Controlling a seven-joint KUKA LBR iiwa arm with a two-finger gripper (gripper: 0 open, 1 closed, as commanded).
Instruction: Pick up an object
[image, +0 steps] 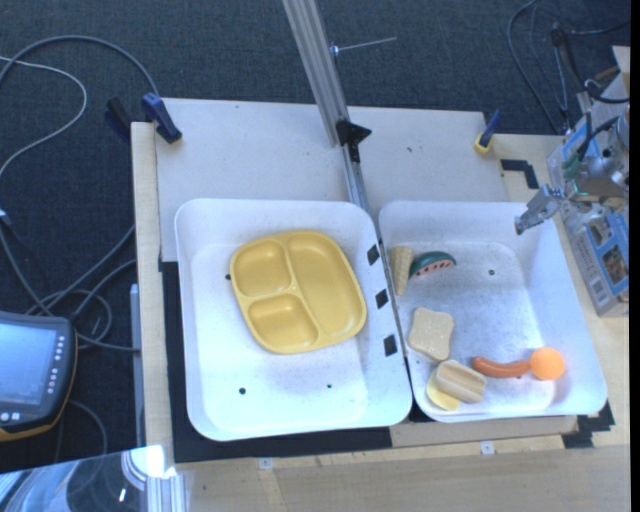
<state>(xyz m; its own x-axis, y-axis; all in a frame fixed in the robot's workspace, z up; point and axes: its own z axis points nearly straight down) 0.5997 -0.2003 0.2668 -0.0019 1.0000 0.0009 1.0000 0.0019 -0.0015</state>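
While one tray (297, 292) sits left, five foods lie right.

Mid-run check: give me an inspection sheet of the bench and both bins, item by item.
Surface: pale bench bearing two shallow white bins, left bin and right bin, side by side.
Job's things: in the right bin, a watermelon slice toy, a toast slice, a tan bun-like piece, an orange sausage-shaped toy and an orange ball.
Clutter: yellow three-compartment plastic tray in the left bin.
Grippers: two-finger gripper at the right bin's far right edge, away from the toys.
Cables: loose cables on the dark floor, left.
Surroundings: handheld control screen, lower left.
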